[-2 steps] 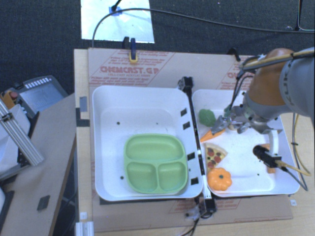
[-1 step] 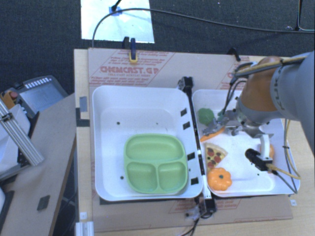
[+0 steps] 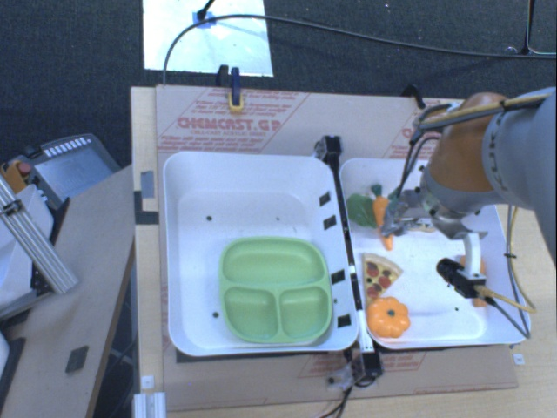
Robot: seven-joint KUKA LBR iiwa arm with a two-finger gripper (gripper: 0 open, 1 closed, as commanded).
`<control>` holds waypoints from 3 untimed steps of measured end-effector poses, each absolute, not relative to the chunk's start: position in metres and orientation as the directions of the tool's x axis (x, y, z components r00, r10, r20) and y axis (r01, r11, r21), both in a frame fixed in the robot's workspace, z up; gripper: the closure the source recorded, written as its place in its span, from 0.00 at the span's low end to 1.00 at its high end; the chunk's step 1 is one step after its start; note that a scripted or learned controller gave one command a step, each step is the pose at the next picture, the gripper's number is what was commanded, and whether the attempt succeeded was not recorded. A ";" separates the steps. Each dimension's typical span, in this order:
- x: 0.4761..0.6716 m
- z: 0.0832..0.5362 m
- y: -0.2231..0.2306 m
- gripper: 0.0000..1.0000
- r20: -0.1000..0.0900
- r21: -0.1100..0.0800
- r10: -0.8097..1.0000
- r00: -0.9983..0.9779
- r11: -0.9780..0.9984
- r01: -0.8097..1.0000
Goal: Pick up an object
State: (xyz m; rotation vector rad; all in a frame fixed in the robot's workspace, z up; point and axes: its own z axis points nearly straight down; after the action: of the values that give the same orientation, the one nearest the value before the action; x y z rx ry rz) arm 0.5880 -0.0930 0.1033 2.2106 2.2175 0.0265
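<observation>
The arm reached in from the right with its gripper (image 3: 393, 225) low over the right bin (image 3: 435, 325), at the toy carrot (image 3: 383, 214) that lay against a green leafy piece (image 3: 360, 207) near the bin's left wall. The step in hand looked like the closing-in for a grasp on the carrot; whether the jaws were spread or pressed together could not be told, nor whether they touched it. The next move probably called for a firm pinch, then a straight lift. A pizza slice (image 3: 380, 274) and a small pumpkin (image 3: 388, 317) lay nearer the front; a green divided plate (image 3: 275, 289) sat in the left bin (image 3: 200, 233). The board (image 3: 261, 116) on the desk read "CHEMCAST GP" in red.
</observation>
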 end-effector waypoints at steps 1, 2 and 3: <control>0.600 0.158 -0.091 1.00 -0.001 0.007 1.000 -0.005 0.005 1.000; 0.601 0.218 -0.100 1.00 -0.002 0.008 1.000 -0.003 0.003 1.000; 0.602 0.255 -0.101 1.00 -0.001 0.006 1.000 -0.005 0.005 1.000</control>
State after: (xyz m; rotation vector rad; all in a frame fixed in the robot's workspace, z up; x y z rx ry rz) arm 0.6024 -0.1008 0.2549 2.2123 2.2235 0.0056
